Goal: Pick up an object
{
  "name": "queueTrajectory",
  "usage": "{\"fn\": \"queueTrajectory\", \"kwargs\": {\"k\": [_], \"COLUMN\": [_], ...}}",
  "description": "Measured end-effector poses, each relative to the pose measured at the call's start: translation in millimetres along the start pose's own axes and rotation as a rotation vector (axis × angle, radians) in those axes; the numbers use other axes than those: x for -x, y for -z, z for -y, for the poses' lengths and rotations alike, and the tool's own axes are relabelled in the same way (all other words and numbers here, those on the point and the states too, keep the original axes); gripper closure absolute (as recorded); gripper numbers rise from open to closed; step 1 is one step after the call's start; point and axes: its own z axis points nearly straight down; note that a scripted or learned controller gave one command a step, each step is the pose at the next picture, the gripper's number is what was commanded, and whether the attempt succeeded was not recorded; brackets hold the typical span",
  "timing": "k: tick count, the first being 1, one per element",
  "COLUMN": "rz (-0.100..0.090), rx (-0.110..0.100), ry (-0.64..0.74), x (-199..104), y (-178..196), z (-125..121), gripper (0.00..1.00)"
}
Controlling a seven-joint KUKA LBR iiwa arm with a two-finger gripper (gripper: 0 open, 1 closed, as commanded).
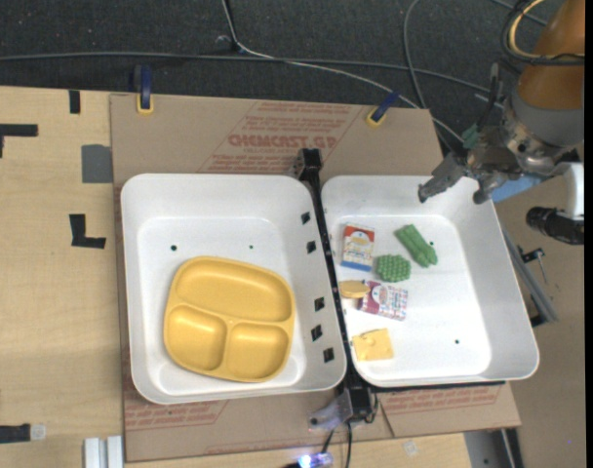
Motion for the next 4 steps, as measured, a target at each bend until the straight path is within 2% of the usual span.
{"fn": "queueTrajectory", "kwargs": {"k": [1, 2, 3, 4], "rz": [0.002, 0.003, 0.002, 0.003], "rx": [0.013, 0.009, 0.006, 0.010], "ry": [0.003, 0.003, 0.003, 0.004], "x": [-1, -1, -2, -2], "y": [8, -36, -101, -164], "z": [-2, 0, 3, -1], "gripper": [0.00, 0.00, 0.00, 0.00]}}
